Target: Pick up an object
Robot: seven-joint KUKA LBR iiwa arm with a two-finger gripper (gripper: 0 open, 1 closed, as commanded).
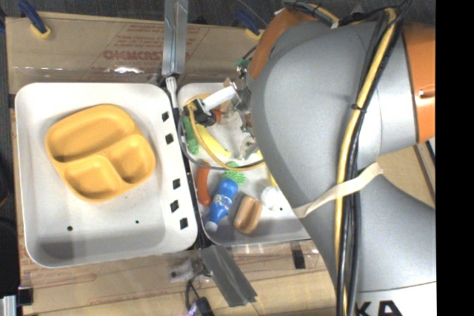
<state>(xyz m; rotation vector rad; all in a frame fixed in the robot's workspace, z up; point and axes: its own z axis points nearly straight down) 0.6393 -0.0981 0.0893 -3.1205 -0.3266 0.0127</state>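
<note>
My gripper reaches down into the upper part of the right bin, with the big grey arm covering most of that bin. Just below it lie a yellow curved item and a small green piece. Lower in the bin are an orange carrot-like piece, a blue bottle with a white cap end, and a brown oblong thing. A white item peeks out at the arm's edge. I see nothing clearly held.
The left bin holds a yellow divided plate. A metal divider runs between the bins. A green strip lies along the right bin's left wall. The arm's bulk hides the right bin's right half.
</note>
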